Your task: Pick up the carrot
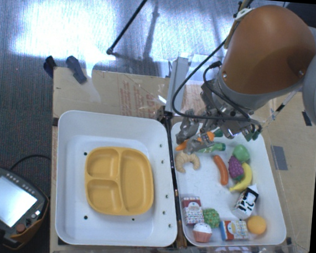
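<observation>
I look down at a slant on a brown surface [122, 94] that carries two shallow white bins side by side. My arm [268, 47], grey with a broad orange band, reaches in from the right and hangs over the far end of the right bin [275, 204]. My gripper [204, 134] sits low over that bin's far left corner, right at the carrot [196, 141]. The carrot is small and orange and lies at a tilt against the bin's left wall, partly covered by my metal parts. I cannot tell whether my jaws are released or clenched, nor whether the carrot lies between them.

Just near of the carrot lies a tan croissant [188, 162]. A green vegetable [212, 148] lies beside it to the right. Further right are a reddish sausage [220, 170], a bunch of purple grapes [235, 167], a green round fruit [241, 153] and a yellow banana [244, 179]. Nearer still stand a black-and-white milk carton [246, 201], an orange [256, 225], two small printed boxes [192, 210] [233, 230], a green broccoli piece [211, 217] and a cupcake [202, 232].

The left bin [77, 126] holds a yellow divided plate [119, 180] with three compartments. A handheld control pendant [6, 206] lies on the floor at the near left.
</observation>
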You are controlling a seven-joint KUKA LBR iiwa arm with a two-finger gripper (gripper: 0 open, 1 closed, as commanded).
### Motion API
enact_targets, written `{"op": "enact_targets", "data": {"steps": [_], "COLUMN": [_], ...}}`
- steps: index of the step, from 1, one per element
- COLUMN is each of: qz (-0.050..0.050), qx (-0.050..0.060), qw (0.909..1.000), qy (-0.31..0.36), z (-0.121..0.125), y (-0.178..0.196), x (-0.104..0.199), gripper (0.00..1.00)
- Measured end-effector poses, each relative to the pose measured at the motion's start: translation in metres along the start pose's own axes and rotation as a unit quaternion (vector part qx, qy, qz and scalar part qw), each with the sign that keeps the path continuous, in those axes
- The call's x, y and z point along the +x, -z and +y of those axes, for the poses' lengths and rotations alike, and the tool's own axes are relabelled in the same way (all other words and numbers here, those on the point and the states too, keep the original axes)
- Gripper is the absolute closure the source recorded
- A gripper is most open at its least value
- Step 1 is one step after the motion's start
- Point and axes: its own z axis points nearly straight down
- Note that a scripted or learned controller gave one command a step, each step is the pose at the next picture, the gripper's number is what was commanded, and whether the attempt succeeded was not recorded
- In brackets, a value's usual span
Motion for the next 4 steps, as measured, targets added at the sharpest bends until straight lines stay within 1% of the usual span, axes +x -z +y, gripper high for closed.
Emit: {"op": "enact_targets", "data": {"steps": [1,2,3,4], "qz": [0.003,0.002,0.003,-0.001], "qx": [-0.002,-0.003,-0.005,-0.001], "qw": [0.9894,0.9589,0.9602,0.9803], "qy": [0.145,0.284,0.279,0.197], "z": [-0.029,-0.126,-0.081,-0.072], "y": [-0.060,-0.115,-0.155,-0.101], "x": [-0.014,-0.026,0.011,-0.031], "gripper": [1.00,1.00,1.00,1.00]}}
